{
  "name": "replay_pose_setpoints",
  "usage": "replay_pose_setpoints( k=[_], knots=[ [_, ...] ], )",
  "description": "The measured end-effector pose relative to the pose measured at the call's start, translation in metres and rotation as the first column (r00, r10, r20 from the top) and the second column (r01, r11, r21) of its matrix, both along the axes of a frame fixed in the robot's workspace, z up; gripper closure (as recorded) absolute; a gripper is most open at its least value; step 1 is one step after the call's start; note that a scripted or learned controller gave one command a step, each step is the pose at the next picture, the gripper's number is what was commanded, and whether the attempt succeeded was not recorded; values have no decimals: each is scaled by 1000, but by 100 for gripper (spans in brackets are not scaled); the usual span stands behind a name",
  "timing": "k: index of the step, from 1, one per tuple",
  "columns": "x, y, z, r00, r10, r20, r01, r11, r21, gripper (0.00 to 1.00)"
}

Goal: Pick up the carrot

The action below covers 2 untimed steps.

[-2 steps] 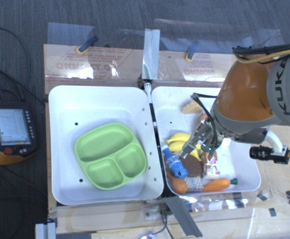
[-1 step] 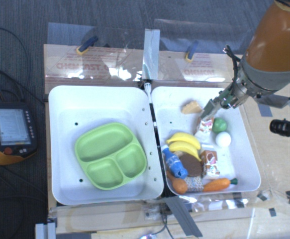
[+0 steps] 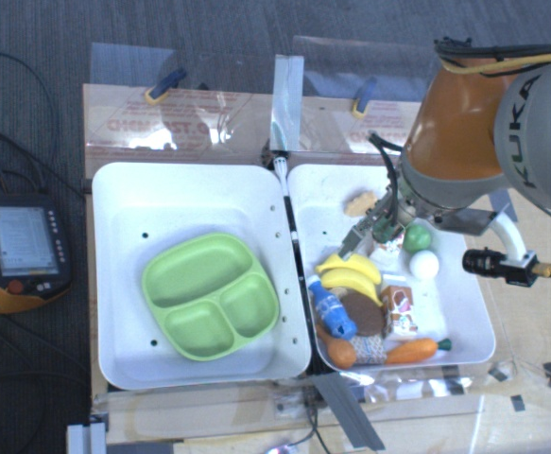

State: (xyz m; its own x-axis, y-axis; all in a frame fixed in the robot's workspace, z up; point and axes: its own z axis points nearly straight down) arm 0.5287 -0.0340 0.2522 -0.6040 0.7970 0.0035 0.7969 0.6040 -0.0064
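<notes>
The carrot [image 3: 410, 352] is orange with a small green stub at its right end. It lies flat along the front wall of the right bin [image 3: 473, 334]. My gripper [image 3: 373, 228] hangs over the middle of that bin, just above the banana [image 3: 351, 274]. It is well behind the carrot and a little to its left, apart from it. The orange-banded wrist [image 3: 459, 112] hides the bin's back right part.
Around the carrot are an orange fruit [image 3: 339, 353], a brown round item [image 3: 360, 310], a blue bottle [image 3: 332, 312] and a small carton [image 3: 400, 310]. A white ball [image 3: 424, 265], green ball [image 3: 417, 237] and tan piece [image 3: 358, 202] lie further back. The left bin holds a green divided plate [image 3: 211, 294].
</notes>
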Motion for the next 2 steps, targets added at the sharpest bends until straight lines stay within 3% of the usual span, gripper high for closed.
replay_pose_setpoints(
  k=[1,2],
  knots=[
    [-29,49,-53,999,33,1,-33,999,1,100],
    [-32,21,97,993,116,20,-116,993,-1,100]
  ],
)
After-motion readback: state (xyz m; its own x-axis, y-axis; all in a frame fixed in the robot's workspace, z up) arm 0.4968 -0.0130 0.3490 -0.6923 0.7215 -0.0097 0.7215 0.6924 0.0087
